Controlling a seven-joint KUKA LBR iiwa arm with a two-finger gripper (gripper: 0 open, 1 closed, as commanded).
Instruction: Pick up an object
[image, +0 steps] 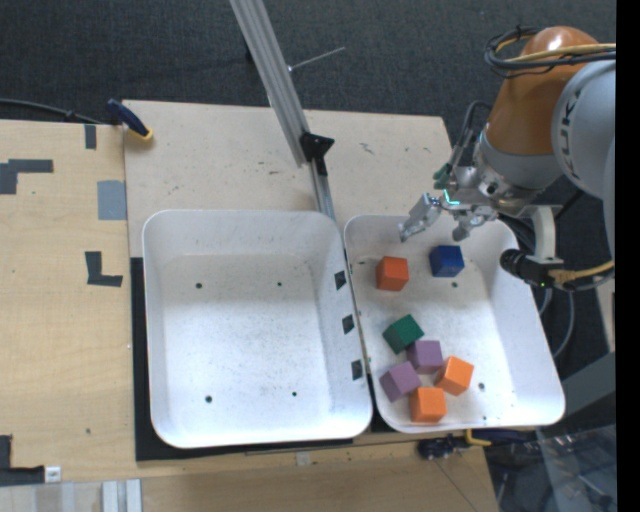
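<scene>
The right bin (520, 330) holds several small cubes. An orange cube (393, 272) and a blue cube (447, 261) lie near its far end. Nearer the front are a green cube (403, 332), two purple cubes (427, 355) (400, 379) and two more orange cubes (457, 374) (429, 403), bunched together. My gripper (436, 227) hangs open over the far end of the right bin, just above and between the orange and blue cubes. Its fingers (413, 226) are spread with nothing between them.
The left bin (160, 300) sits beside the right one, their rims meeting in the middle. A slanted metal rail (280, 90) runs from the top down to the bins' junction. A blue and yellow clamp (130, 120) lies at the bench's far left.
</scene>
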